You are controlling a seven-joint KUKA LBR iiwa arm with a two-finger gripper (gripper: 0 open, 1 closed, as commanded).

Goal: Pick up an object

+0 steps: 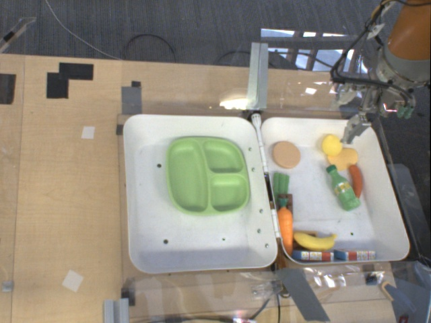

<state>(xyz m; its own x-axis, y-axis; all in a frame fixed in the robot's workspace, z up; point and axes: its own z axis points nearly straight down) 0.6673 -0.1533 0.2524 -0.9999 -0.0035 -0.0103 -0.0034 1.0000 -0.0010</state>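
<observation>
The right bin (384, 200) holds several toy foods. A yellow lemon (330, 145) lies beside an orange-yellow piece (346, 158), with a tan round disc (286, 155) to their left. Below them are a green bottle (343, 188) and a red-orange sausage shape (356, 180). A carrot (286, 226), a banana (314, 240) and a flat printed bar (334, 255) lie along the near-left wall. My gripper (352, 132) hangs at the bin's far right, just above and right of the lemon, with nothing seen in it.
The left bin (145, 214) holds a green divided plate (207, 174). A small green block (280, 182) lies against the divider between the bins. A metal post (258, 79) stands behind the bins. Cables run from the orange-banded arm (404, 39) at the upper right.
</observation>
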